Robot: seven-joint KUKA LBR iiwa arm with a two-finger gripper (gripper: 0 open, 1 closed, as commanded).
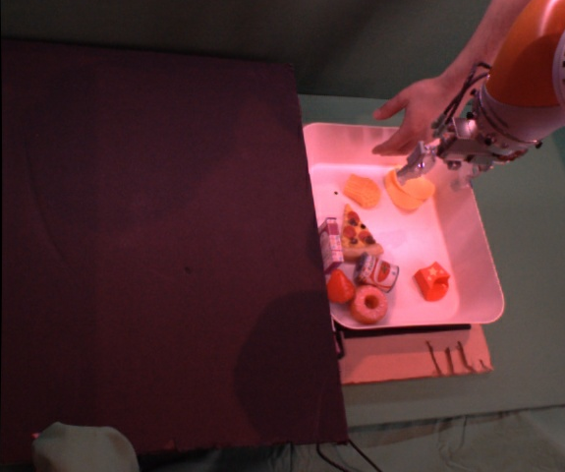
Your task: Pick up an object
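At the far end of the white bin (490, 264), on the worktop's right side, we note the pincer (415, 162) low over a flat yellow-orange piece (412, 195). Its tip meets or overlaps the piece's upper edge. We cannot tell whether the pincer is apart or together, nor whether it has hold of anything. The grey arm enters from the upper right, with its orange band (537, 47) above the wrist.

A person's hand (415, 114) reaches in from the top. The palm faces down over the bin's far rim, just beside the pincer and to its left.

Contents of the bin:
- A second orange piece (362, 189) lies just left of the yellow-orange one, slightly apart from it.
- A pizza slice (358, 234) lies nearer the left wall, with a small carton (330, 242) touching its left side.
- A small can (376, 272) lies on its side below the slice.
- A red fruit (340, 287) and a doughnut (368, 305) sit in the near left corner, close together.
- An orange-red pepper (432, 281) sits alone toward the near right, well apart from the rest.

A dark maroon board (154, 244) covers the left part of the view, and its edge overlaps the bin's left wall. A pale orange mat (420, 357) shows beneath the bin's near edge. A pale lump (84, 448) lies at the lower left corner.
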